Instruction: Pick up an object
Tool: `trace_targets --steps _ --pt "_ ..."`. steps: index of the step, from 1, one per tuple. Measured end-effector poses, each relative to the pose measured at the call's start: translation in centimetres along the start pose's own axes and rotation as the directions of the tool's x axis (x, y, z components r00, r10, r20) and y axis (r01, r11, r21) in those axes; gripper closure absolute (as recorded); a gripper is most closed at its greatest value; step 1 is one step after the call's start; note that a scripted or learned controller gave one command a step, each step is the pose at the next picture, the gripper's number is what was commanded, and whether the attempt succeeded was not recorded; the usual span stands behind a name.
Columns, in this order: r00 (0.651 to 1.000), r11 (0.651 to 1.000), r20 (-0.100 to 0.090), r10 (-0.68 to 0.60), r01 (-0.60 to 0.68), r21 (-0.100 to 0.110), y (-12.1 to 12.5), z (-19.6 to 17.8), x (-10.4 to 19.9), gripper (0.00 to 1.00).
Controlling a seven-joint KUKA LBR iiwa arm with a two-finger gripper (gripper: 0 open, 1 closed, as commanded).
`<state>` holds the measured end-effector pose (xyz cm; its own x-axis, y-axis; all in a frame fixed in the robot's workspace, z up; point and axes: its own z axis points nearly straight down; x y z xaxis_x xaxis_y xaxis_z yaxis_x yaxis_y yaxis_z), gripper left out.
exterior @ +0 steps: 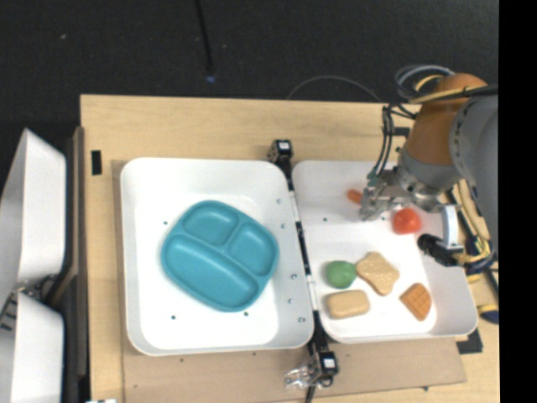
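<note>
The gripper (379, 201) hangs near the red ball (407, 221); I cannot tell its fingers' state. Green ball (340, 273), 3 breads lie below.

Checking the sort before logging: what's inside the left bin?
The left bin holds one thing, a teal divided plate with three compartments and nothing in them. The bin floor under the plate is covered, so I can't see it.

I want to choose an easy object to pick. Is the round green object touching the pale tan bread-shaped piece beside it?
Apart. The camera view shows a thin strip of white bin floor between the round green object and the pale tan bread-shaped piece on its right.
</note>
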<state>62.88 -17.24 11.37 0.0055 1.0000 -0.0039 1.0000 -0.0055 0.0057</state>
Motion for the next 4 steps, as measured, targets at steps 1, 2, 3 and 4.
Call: trace_targets --steps 1,2,3,4 --pt "1.000 1.000 -0.004 -0.008 0.008 0.000 0.6 -4.6 0.3 1.00" --pt "1.000 1.000 -0.003 -0.009 0.009 -0.001 1.4 -9.3 -0.3 1.00" --pt "1.000 1.000 -0.003 -0.010 0.010 -0.001 1.2 -14.1 0.3 1.00" --pt "1.000 1.000 -0.003 -0.011 0.011 0.005 2.4 -13.1 5.4 1.00"
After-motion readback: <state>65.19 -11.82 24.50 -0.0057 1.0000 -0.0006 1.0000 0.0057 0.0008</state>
